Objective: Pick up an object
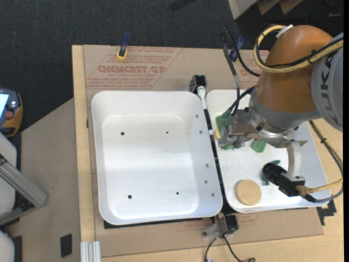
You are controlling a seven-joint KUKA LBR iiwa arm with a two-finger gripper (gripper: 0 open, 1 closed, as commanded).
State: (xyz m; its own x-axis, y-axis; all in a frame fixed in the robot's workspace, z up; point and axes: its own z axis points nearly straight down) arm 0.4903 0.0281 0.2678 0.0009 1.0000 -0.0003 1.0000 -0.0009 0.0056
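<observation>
Camera view puts your gripper [235, 135] low over green plastic pieces [223, 125] at the right white bin's [240, 203] left edge, centre-right of frame; whether it grips one, I cannot tell. Lift slowly and check before you travel. A tan round disc [248, 192] lies lower right. The cardboard sheet [131, 67], upper left, reads "CHEMCAST".

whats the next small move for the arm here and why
Probably a short straight descent. The gripper sits low in the right bin, right above the green objects by the bin's left wall, and nothing visibly sits between its fingers. The tan disc lies apart, nearer the front edge, so the green cluster looks like the closest target.
</observation>
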